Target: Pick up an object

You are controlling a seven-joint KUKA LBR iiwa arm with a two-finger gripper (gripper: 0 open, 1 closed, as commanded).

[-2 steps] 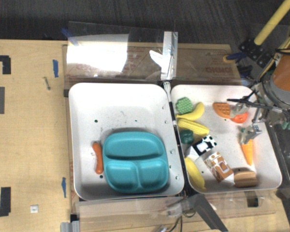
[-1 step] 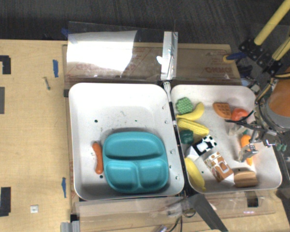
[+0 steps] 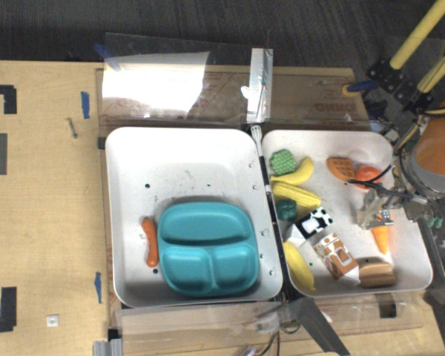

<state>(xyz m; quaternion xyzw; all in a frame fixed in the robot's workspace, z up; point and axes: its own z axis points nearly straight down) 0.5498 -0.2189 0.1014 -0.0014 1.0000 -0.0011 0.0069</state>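
While the gripper hangs over the right bin, whether its fingers are spread or closed cannot be told. Just beside it lie a carrot and a waffle; bananas, corn and a bread roll crowd the bin. A teal tray fills the left bin.

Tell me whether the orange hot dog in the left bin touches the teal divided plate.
Touching. In the camera view the hot dog lies along the teal plate's left edge, its side meeting the rim with no white bin floor between them.
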